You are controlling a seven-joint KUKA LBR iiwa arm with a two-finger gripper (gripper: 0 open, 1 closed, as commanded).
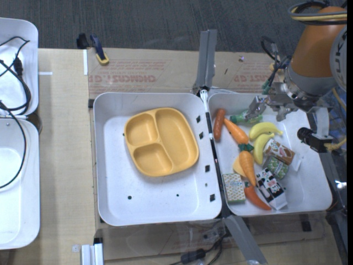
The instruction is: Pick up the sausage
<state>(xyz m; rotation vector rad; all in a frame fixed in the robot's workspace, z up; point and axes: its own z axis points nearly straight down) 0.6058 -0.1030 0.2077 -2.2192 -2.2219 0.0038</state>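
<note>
One sausage (219,124) was seen at nine o'clock of the gripper (258,108); finger state could not be told; a lengthwise-centred grasp was judged best.

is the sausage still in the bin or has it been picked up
In the bin. The sausage lies along the right bin's left wall, beside a carrot; the gripper is apart from it.

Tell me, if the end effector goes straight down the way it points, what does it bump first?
Probably the green item lying just under the end effector, not the sausage, which sits further left. Depth is hard to judge from above.
</note>
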